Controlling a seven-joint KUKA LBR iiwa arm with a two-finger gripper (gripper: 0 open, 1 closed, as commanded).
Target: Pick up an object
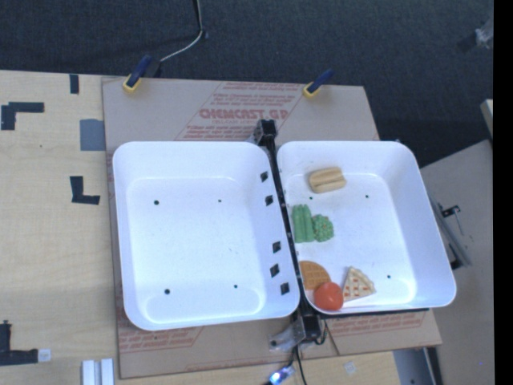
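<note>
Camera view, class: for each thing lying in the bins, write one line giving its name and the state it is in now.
Bread roll: lying flat, alone near the far side of the right bin.
Green toy: lying flat by the divider.
Orange round piece: flat, touching the tomato.
Red tomato: resting at the near rim.
Pizza slice: flat beside the tomato.
Left bin: upright, level.

Red print on the brown board [240, 107] behind the bins reads "CHEMCAST GP".
</note>
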